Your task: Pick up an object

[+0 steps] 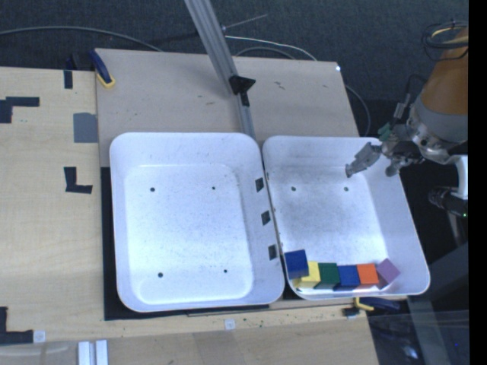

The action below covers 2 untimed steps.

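Although two shallow white bins sit side by side on the surface, only one of them carries anything to pick up. Starting at the left, the left bin (186,219) shows just its speckled white floor. Next, the right bin (335,204) holds a row of small coloured blocks (338,274) packed along its near wall, reading blue, yellow, green, blue, orange and purple; the row's long axis runs left to right. Farther right, the gripper (373,158) hangs over that bin's far right rim, on the grey arm (445,105) with its orange band. Whether the jaws are spread or pressed together cannot be told at this size. Nothing is seen between them. The blocks lie well apart from the jaws, toward the near edge and slightly left.
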Each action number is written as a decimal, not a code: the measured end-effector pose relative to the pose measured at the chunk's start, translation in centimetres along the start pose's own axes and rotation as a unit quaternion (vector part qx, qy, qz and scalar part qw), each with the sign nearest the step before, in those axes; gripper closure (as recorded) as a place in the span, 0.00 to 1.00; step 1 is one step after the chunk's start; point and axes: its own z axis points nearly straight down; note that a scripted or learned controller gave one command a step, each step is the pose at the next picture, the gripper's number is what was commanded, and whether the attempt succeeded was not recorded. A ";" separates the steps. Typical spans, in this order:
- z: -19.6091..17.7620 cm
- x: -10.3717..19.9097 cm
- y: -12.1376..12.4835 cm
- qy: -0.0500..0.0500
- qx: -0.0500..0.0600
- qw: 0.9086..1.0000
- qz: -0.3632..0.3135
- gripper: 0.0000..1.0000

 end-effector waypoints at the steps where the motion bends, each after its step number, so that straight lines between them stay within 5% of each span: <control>1: -7.8 8.9 1.8 0.001 -0.004 1.000 -0.004 0.00; 2: -2.6 22.0 2.2 0.001 0.002 1.000 -0.004 0.00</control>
